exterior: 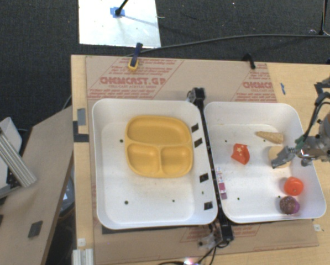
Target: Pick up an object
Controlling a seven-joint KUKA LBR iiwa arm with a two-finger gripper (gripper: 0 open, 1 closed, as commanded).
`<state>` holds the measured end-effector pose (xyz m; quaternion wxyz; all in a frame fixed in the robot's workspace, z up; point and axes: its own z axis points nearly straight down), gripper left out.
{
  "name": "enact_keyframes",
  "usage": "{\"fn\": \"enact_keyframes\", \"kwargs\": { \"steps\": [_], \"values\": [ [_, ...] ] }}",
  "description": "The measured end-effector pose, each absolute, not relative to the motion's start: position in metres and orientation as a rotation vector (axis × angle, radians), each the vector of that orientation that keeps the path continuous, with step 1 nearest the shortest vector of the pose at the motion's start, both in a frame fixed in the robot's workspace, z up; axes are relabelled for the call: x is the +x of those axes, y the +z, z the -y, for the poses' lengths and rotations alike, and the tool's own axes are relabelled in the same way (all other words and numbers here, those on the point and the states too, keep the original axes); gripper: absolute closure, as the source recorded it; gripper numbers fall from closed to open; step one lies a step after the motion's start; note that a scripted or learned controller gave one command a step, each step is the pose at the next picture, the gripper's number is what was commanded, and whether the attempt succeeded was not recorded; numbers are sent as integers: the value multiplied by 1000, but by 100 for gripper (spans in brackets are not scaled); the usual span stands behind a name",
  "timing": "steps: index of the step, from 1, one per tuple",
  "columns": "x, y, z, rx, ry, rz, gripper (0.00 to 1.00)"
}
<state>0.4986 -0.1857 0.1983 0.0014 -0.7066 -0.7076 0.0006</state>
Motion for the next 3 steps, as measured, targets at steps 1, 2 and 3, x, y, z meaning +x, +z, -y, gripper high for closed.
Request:
{"fn": "enact_keyframes", "kwargs": {
  "steps": [1, 2, 3],
  "values": [
    [505, 143, 178, -2218, 1, 2222, 0],
    [505, 91, 177, -2219, 1, 2221, 0],
    [507, 104, 178, -2222, -3, 2225, 100]
  ]
}}
